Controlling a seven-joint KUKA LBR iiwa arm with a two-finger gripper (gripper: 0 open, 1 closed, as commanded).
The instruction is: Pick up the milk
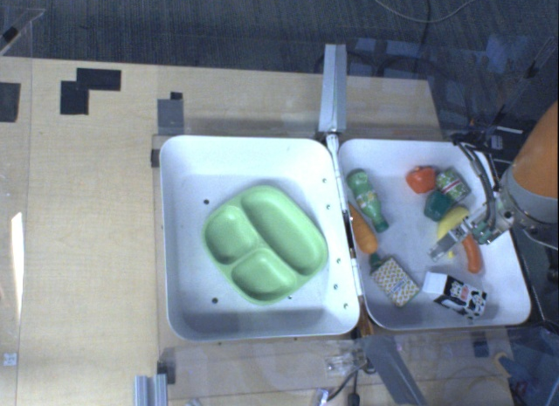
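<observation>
Pale wood bench (87, 247) under two white bins: the left bin (183, 247) has a green tray (265, 243), the right bin (515, 295) a scatter of toy food. The arm (534, 177) reaches over the right bin's far-right side, and the gripper (463, 234) hangs low near a yellow piece (452, 218) and an orange piece (472, 256), beside a teal can (439, 203). I cannot tell how far apart its tips stand; nothing is clearly held between them.

The milk (463, 297), a small black-and-white carton, lies on its side near the bin's front right corner, just beside a white block (434, 284). Its long axis runs roughly left to right, tilted slightly down toward the right.

By my reading this is the approach step, with the carton not yet reached. Next move: shift toward the front of the bin, turn the wrist so the tips close across the carton's short side, then descend without nudging the white block
</observation>
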